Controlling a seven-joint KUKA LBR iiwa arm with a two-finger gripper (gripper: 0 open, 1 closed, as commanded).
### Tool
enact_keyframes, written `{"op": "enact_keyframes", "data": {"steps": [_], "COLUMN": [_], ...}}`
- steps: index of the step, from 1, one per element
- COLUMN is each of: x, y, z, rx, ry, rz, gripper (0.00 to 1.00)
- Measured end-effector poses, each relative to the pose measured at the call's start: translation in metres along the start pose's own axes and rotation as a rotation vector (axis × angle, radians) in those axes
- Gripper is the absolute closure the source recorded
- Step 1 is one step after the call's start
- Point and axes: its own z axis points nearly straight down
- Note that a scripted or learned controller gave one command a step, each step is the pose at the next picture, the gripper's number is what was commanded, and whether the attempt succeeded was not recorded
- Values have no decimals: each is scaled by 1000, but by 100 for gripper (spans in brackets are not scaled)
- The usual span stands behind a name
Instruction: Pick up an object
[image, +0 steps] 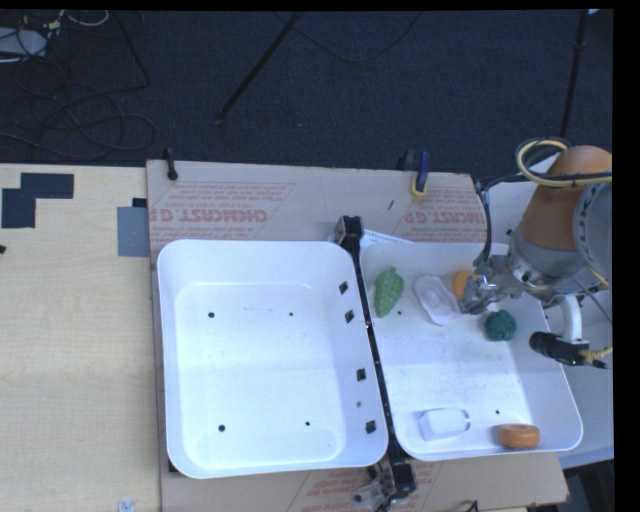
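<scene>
Over the right bin (560, 425), seen from the fixed overhead camera, the gripper (478, 293) hangs low near the far wall, among a cluster of small things. Just beside it on the left lies a clear plastic piece (434, 298); a small orange object (461, 283) peeks out next to the tool, and a dark green ball-like toy (499, 325) sits just to its near side. How wide the tool stands I cannot tell from this slant. Farther left is a light green knobbly toy (388, 289); by the near wall lie a white block (443, 423) and an orange disc (518, 435). The left bin (170, 290) is beside it. The step looks like the approach or descent onto a target. Next calls for settling squarely over one item, closing, then lifting straight up.
</scene>
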Motion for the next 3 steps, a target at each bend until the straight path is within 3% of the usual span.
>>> {"op": "enact_keyframes", "data": {"steps": [2,3], "x": [0,-1], "y": [1,0], "z": [-21,1], "rx": [1,1], "ry": [0,0], "rz": [0,2], "gripper": [100,100]}}
